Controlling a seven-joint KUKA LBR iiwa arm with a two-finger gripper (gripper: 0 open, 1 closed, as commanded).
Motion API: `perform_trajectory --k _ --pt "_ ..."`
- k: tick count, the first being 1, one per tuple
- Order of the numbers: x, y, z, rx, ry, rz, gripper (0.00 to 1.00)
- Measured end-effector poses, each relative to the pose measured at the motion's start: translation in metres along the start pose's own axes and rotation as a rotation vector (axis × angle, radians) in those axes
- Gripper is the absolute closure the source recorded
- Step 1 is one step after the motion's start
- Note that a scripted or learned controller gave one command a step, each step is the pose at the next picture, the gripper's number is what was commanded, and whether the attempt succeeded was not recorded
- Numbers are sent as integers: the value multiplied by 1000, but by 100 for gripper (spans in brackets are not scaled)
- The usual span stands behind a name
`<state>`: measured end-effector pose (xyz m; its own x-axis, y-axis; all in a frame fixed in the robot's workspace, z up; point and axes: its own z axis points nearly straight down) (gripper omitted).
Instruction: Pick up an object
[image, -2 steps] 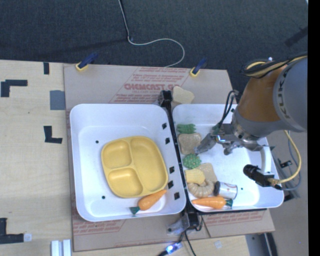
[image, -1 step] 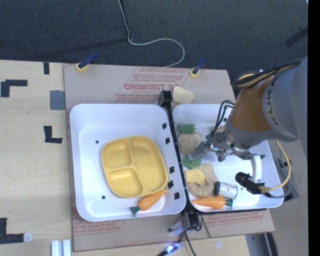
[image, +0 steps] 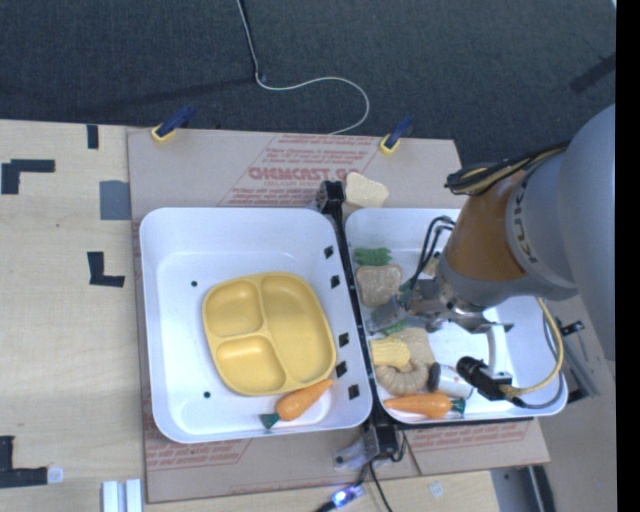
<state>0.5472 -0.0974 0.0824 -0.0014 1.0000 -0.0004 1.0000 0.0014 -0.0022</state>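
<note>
Two white bins sit side by side on the desk. We see the left bin (image: 170, 260) holding a yellow divided plate (image: 267, 332) at its middle and an orange carrot (image: 303, 399) against its near edge. The right bin (image: 530, 405) carries a crowd of small toy foods along its left wall: a green piece (image: 372, 257) toward the far edge, a beige lump (image: 378, 285) next to it, a yellow piece (image: 390, 352) lower down, a tan ridged piece (image: 402, 378) beside that, and a second carrot (image: 422, 405) lying along the near edge. A pale wedge (image: 365, 190) rests outside, at the far left corner of that bin.

We judge these pieces light, rigid plastic, smooth and likely to slip or roll under a pinch. The carrot in the right bin looks the easiest target, since it lies apart from the pile; we would close across its thick middle, not its taper.

The arm reaches in from the right, its orange band (image: 480, 240) over the middle of the right bin and the wrist bent down toward the pile. The gripper (image: 405, 312) sits low among the foods near the left wall, between the beige lump and the yellow piece. Whether the jaws are released or clenched, we cannot tell, as the wrist and cables cover them.
</note>
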Motion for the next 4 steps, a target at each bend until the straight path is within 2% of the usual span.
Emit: perform_trajectory --k 1,2,3,4 --pt "0 1 -12 -1 0 0 100" --pt "-2 -7 -58 -2 1 1 100" --pt "-5 -3 -120 -7 -1 0 100" --pt "-5 -3 -143 -3 0 0 100"
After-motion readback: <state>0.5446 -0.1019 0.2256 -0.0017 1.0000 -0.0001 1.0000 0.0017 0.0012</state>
